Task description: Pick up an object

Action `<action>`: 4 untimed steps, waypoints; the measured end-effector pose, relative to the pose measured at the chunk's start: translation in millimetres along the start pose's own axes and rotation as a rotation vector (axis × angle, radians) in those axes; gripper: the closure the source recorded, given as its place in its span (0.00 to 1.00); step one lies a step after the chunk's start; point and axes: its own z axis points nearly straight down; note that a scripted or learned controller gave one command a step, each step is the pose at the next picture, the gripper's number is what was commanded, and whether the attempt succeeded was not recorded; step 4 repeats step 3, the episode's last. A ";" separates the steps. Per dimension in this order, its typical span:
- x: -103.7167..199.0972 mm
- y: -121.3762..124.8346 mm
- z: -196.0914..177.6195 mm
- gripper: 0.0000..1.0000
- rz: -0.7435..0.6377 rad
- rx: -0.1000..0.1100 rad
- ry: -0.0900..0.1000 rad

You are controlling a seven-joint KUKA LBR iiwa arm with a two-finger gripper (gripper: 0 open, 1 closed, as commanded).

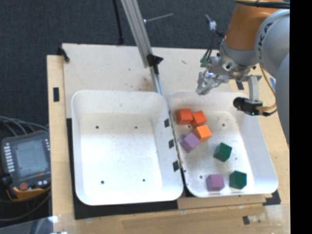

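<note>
The gripper (208,84) hung over the far edge of the right bin (258,145), above the white rim and short of the blocks. From where I stood its fingers were a blur of metal, so I could not tell whether they were spread or closed; nothing showed between them.

The blocks lay scattered in that bin — three orange blocks (193,122) huddled at the far end, touching or nearly so, with a purple block (190,142) pressed against the nearest of them. A green block (223,151) sat apart near the middle. Another purple one (214,182) and another green one (238,179) lay close together at the near end. The left bin (122,145) stood beside it.

They looked like small, light, stiff cubes — nothing fragile, probably foam or painted wood, with flat faces that ought to give good purchase. I judged the lone green block the easiest pick: clear space all round, so the fingers could close on two opposite faces. The orange cluster looked awkward, with neighbours crowding the sides.
</note>
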 end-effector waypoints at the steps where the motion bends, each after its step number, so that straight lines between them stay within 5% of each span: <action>1: 50.3 -0.6 -8.7 1.00 0.000 0.000 0.000; 3: 157.1 -20.1 -16.6 1.00 -0.001 0.006 0.001; 4: 157.1 -20.1 -16.6 1.00 -0.001 0.006 0.001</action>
